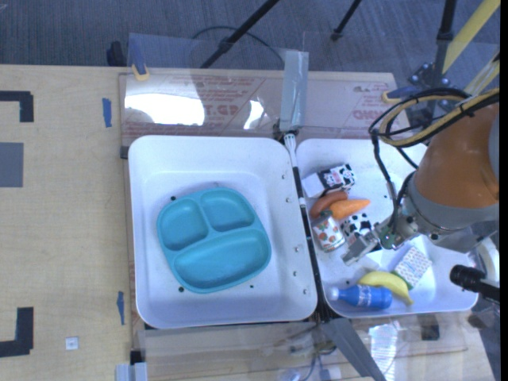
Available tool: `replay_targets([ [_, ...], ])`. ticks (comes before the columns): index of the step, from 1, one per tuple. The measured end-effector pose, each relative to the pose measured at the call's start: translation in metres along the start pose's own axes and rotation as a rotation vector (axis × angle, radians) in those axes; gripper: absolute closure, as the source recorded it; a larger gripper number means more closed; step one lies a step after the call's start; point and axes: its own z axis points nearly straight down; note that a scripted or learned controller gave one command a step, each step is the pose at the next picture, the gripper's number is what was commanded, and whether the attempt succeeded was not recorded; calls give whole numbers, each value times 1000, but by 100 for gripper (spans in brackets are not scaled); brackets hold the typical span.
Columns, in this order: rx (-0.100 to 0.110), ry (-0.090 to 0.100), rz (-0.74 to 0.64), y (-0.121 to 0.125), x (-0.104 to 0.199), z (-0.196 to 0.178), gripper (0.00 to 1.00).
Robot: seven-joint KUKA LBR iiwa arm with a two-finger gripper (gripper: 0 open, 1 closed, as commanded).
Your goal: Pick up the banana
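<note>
The yellow banana lies near the front of the right bin, just above a blue bottle. My gripper hangs over the middle of the right bin, a short way up and left of the banana, with nothing seen between its fingers. The grey arm with its orange band comes in from the right and covers the bin's right side.
The left bin holds a blue divided plate. In the right bin lie an orange carrot, a black and white toy, a small patterned cup and a checkered packet. Cables loop above the arm.
</note>
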Motion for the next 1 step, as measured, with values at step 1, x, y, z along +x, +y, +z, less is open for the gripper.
replay_targets([
  [1,-3,-3,-53,16,32,-46,0],
])
